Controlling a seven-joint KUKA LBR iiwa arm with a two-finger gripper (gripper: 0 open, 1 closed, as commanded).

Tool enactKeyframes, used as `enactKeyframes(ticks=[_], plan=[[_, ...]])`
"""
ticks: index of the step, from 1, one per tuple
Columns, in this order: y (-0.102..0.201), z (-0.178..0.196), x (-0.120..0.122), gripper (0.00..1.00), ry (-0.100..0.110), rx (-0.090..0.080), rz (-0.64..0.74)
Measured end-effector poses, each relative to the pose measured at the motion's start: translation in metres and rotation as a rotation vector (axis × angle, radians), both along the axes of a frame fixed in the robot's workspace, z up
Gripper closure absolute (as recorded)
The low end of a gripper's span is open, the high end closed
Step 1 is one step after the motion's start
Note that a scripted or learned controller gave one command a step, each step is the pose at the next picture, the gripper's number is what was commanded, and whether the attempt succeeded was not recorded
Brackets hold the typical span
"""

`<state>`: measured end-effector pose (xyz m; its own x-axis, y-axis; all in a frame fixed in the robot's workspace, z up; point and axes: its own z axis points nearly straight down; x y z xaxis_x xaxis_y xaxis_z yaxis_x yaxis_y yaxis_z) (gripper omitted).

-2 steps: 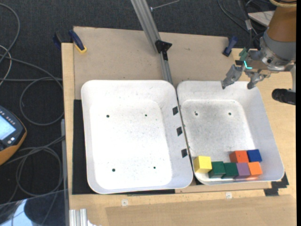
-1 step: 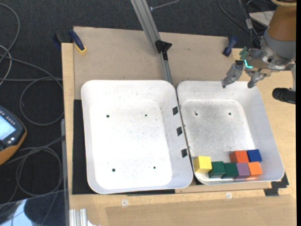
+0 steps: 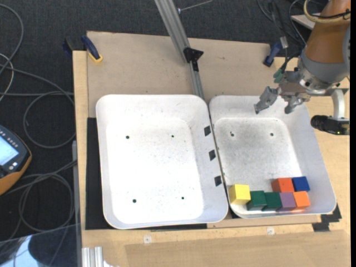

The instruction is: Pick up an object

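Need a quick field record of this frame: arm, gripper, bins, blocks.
arm: reaches in from the right, above the far edge of the right bin
gripper: open, nothing between the fingers, over the right bin's far rim
left bin: white, speckled floor
blocks: clustered at the right bin's near edge
block colours: yellow, two green, red-orange, blue, purple, orange
gripper to blocks: apart, at opposite ends of the bin
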<state>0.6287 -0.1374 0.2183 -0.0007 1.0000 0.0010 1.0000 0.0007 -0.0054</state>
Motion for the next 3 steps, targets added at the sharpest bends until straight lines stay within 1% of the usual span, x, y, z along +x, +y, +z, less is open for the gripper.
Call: enactKeyframes(ticks=[1,2,3], plan=[[0.010,-0.049,-0.004,0.00,0.002,0.001,0.000],[0.010,-0.112,-0.001,0.00,0.003,0.000,0.000],[0.010,-0.096,0.002,1.00,-0.007,0.000,0.000]])
